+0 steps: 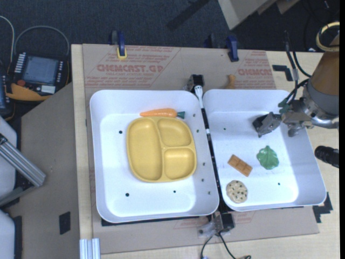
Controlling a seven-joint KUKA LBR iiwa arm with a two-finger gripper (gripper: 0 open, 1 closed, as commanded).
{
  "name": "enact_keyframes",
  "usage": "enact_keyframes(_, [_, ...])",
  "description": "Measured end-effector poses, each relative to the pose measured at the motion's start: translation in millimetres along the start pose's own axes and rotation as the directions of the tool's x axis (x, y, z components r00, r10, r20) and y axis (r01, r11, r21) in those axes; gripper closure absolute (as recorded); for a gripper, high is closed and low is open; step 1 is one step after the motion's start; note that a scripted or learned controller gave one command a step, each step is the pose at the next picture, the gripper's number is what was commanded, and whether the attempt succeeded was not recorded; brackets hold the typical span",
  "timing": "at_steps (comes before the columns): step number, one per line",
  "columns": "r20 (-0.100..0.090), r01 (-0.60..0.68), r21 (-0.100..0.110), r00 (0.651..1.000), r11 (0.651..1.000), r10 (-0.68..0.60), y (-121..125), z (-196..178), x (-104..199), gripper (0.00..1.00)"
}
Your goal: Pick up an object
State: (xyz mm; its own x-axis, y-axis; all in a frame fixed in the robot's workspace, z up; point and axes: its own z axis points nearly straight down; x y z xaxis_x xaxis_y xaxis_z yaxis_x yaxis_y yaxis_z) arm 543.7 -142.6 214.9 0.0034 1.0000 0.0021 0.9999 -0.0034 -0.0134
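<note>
In the right bin [302, 190] lie a green leafy toy [267, 157], a brown cracker [240, 164] and a round speckled cookie [236, 191]. My gripper [279, 127] hovers over the bin's upper right part, just above the green toy and apart from it. Its fingers [265, 124] stand open with nothing between them. Over in the left bin [108, 198], an orange carrot [159, 113] rests against the top edge of a yellow divided plate [160, 148].
The two bins meet along a black-clipped seam [207, 139]. They sit on a cardboard sheet [161, 63] held by blue clamps [121, 45] at the back. A handheld controller [38, 72] lies off the bench at the left.
</note>
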Motion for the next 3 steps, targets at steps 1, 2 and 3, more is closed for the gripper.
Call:
enact_keyframes(1, [0.002,0.003,-0.014,1.0,1.0,-0.003,3,-7,0,0.0])
enact_keyframes(2, [0.0,0.004,-0.007,1.0,1.0,-0.004,2,38,7,0.0])
enact_keyframes(3, [0.0,0.002,-0.006,1.0,1.0,-0.002,1,101,2,0.0])
